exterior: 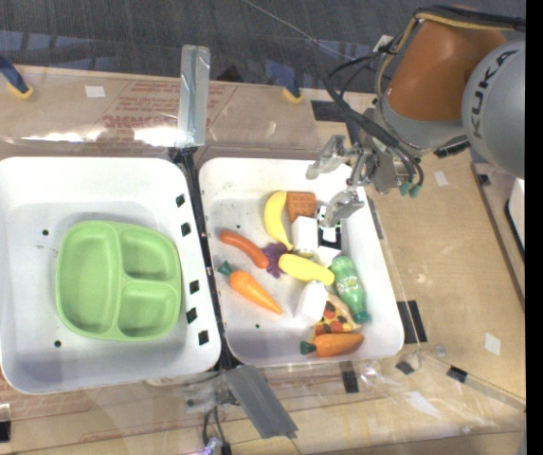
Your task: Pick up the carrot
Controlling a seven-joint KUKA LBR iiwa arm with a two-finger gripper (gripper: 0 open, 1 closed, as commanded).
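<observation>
The carrot (252, 291) lies in the right bin (252, 349), left of middle, its green end toward the divider, tip pointing to the near right. Just above it sits a red pepper (243, 246), with a purple piece (274, 257) beside that. Two bananas (278, 218), a white block (304, 234), a green bottle (349, 286) and a second carrot (335, 345) crowd the right half. The gripper (345, 203) hangs over the bin's far right corner, open, holding nothing. A green plate (117, 278) rests in the left bin (25, 188)
</observation>
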